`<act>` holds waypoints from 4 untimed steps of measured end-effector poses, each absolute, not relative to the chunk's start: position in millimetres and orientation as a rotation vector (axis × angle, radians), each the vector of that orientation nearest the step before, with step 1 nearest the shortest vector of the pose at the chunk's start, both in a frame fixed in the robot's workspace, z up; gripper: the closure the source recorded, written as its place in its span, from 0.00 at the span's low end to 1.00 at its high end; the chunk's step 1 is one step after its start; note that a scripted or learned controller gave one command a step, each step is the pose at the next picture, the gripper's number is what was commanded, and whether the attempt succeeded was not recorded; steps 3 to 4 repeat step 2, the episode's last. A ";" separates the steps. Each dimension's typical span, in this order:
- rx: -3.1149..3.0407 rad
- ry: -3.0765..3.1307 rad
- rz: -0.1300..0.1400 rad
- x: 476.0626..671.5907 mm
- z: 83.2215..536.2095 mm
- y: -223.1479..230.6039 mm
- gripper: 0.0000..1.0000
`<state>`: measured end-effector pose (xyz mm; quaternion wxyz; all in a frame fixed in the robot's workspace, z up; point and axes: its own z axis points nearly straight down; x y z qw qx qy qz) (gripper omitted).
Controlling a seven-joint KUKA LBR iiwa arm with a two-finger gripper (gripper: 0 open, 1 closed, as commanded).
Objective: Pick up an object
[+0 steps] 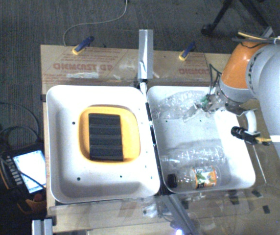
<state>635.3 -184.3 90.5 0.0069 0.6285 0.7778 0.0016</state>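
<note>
Both bins (61, 131) look like smooth white plastic, slight sheen; the yellow tray (109, 133) in the left one is glossy plastic with a matt black ribbed insert (105, 137); clear crinkled plastic bottles (181, 105) glint in the right bin; my arm (257, 77) is smooth grey with a glossy orange band; bench board (91, 67) looks like matt brown cardboard.

Here's the counter (57, 62), a brown board marked with faded red lettering. Two white bins sit directly on it: the left bin (61, 131) touching the right bin (238, 173). Behind the left bin, two blue-and-yellow clamps (82, 45) grip the counter's far edge.
</note>
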 end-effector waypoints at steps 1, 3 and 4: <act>2.045 2.382 -0.003 582.1 172.9 -210.9 0.00; 2.195 2.249 -0.007 522.1 152.7 -194.8 0.00; 2.195 2.249 -0.007 522.1 152.7 -194.8 0.00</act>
